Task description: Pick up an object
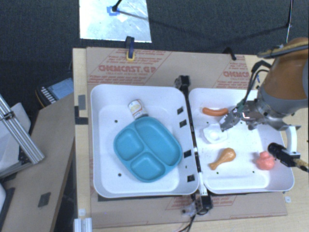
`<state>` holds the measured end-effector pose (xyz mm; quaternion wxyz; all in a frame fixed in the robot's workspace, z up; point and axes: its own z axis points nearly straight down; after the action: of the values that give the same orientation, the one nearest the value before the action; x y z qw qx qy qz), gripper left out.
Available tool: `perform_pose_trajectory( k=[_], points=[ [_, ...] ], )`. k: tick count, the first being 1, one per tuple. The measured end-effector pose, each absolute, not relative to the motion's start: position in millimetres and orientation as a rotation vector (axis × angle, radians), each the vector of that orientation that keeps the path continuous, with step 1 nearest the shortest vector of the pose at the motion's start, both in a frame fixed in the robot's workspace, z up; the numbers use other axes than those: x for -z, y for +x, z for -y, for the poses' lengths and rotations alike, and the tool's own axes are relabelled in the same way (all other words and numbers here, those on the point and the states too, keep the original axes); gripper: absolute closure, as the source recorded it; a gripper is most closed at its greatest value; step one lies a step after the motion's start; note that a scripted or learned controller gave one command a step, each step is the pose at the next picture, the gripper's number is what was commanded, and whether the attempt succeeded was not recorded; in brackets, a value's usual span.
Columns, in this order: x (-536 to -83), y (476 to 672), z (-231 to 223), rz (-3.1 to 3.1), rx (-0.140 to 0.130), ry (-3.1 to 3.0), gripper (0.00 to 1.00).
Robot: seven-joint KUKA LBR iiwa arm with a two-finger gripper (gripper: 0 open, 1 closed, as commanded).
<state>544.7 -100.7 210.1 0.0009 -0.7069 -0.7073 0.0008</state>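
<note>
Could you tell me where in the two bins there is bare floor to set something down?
Left bin: bare along its left side, beside the blue tray and small bottle. Right bin: bare strip in front of the drumstick; crowded around the claw, sausage and white piece.

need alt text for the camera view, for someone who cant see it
A grey and orange robot arm's tool hovers above a white object in the right bin, near a toy sausage, a drumstick and a pink toy. The left bin holds a blue divided tray and a small jar.
</note>
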Motion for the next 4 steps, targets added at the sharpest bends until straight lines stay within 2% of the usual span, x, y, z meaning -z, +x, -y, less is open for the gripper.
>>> perform_pose_trajectory(
  k=[2, 3, 4],
  points=[
    [-105.4, 547.8, 82.8, 2.219, -0.002, -2.218, 0.00],
    [-118.7, 549.7, 83.8, 2.223, 0.003, -2.223, 1.00],
    [-163.1, 546.6, 85.5, 2.226, 0.005, -2.223, 1.00]
  ],
)
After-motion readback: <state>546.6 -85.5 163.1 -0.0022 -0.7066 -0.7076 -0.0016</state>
